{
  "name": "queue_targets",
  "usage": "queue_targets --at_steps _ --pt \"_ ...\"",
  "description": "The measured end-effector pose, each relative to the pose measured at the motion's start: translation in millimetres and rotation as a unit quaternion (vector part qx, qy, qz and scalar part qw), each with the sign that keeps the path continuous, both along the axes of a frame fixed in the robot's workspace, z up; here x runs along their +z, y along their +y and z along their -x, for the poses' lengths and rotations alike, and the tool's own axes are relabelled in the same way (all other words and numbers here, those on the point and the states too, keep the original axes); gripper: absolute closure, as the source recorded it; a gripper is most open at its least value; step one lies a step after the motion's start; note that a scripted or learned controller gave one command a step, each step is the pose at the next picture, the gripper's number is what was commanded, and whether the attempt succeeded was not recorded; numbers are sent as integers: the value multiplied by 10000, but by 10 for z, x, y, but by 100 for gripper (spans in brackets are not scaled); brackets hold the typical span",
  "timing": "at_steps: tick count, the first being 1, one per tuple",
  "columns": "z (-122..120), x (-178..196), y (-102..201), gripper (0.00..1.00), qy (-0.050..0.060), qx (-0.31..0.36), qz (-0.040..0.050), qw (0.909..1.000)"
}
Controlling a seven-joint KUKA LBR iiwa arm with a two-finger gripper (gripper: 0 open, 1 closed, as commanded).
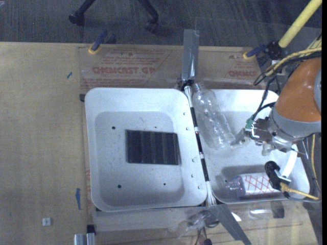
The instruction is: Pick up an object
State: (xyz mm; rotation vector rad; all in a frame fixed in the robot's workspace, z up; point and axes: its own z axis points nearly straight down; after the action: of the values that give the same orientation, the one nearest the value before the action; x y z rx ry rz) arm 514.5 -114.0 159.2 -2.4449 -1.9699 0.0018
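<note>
A clear plastic bottle (211,117) lies on its side in the right bin (240,103), along the bin's left wall. A white tube with a red crosshatch print (254,183) lies near that bin's front edge. In the left bin (102,111) a dark ribbed rectangular pad (153,147) lies flat in the middle. My gripper (242,136) reaches in from the right and sits low beside the bottle's lower right end, very close to it or touching it. No object shows as held.
The grey arm with its orange band (301,93) and its cables (286,180) cover the right bin's right side. A metal divider post (190,55) stands behind the bins. A yellow pole (304,14) and clamps sit at the back right.
</note>
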Motion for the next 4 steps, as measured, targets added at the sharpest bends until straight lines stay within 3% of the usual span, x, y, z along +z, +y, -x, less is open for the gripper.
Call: queue_targets --at_steps 1,2,3,4 --pt "332 -711 -207 0 -40 1272 0 9919" --pt "-404 -708 72 0 -60 922 9 9957" --pt "-1074 -713 115 0 -41 1238 17 9923" --pt "-1148 -439 -617 0 -21 1302 15 9915"
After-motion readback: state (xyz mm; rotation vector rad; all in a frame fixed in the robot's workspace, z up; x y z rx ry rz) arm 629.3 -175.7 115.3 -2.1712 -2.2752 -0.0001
